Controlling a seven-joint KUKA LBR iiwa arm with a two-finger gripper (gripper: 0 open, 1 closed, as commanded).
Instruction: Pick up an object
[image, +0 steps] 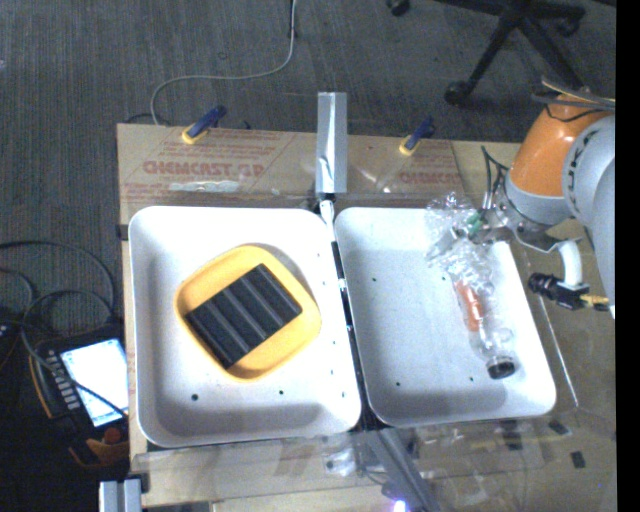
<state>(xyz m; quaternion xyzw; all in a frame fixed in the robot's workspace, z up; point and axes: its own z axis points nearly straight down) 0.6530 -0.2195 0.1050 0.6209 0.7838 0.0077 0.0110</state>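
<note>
A yellow pad with a black ribbed top (248, 310) lies tilted in the middle of the left bin (160, 400). In the right bin (400, 350), a clear plastic tube with an orange core and a black cap (482, 320) lies along the right side, with crumpled clear wrapping (450, 222) at its far end. My gripper (482, 228) is low at the right bin's far right corner, right against the crumpled wrapping. The grey arm with its orange band (550, 160) reaches in from the right.
A metal post (331, 150) stands behind the seam between the bins. Two blue-and-yellow clamps (203, 123) hold the cardboard backing at the far edge. A tablet (90, 372) and cables lie on the floor to the left.
</note>
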